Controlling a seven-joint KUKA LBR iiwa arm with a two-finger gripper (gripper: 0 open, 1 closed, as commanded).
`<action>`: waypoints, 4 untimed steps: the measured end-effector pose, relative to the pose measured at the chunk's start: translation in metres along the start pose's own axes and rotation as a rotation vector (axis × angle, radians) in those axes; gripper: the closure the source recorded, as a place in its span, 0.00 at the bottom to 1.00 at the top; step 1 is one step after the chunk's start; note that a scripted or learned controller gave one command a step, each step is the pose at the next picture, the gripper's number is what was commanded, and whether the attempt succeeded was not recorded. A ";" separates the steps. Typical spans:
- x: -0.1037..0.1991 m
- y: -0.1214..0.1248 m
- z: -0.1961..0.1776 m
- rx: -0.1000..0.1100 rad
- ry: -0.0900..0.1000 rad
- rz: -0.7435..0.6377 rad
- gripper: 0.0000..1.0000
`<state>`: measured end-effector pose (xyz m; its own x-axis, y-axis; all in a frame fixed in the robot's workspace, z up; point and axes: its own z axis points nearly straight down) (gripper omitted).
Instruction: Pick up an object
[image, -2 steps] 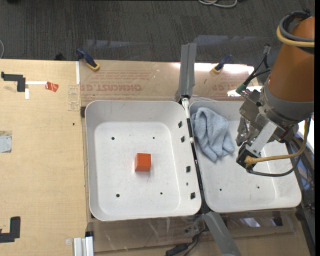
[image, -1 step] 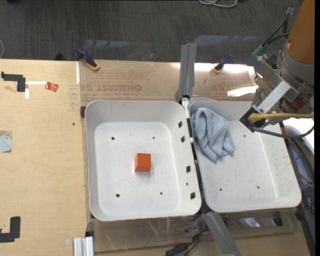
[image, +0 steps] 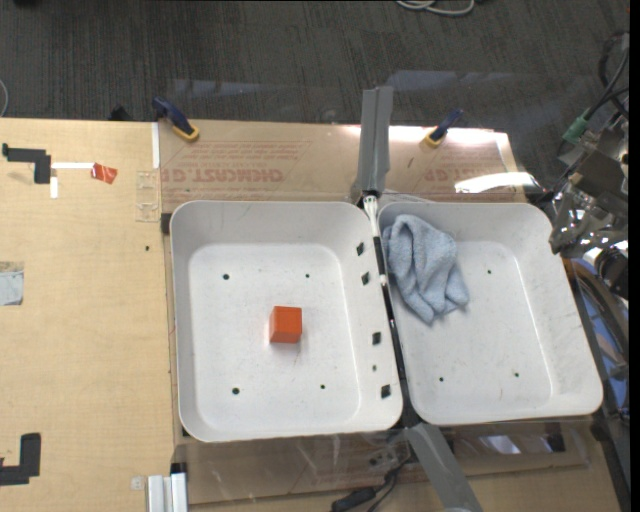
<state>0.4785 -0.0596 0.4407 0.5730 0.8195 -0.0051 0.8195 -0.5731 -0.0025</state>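
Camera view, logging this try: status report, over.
Pincer at right bin's far right edge. Orange block in left bin, untouched. Grey cloth bunched in right bin.

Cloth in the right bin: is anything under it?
The crumpled grey cloth lies on the right bin floor against its left wall. Around it shows bare white floor. Whatever lies beneath its folds is covered and cannot be seen.

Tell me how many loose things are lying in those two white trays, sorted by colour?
Orange: 1, the block in the left bin
Grey-blue: 1, the crumpled cloth in the right bin
Total: 2
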 end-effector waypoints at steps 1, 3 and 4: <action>-0.028 0.019 0.000 0.000 0.001 0.191 1.00; -0.046 0.032 0.024 0.002 0.000 0.754 1.00; 0.005 0.102 0.049 0.002 0.001 0.760 1.00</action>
<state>0.5651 -0.1142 0.3911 0.9800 0.1988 -0.0055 0.1988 -0.9800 0.0000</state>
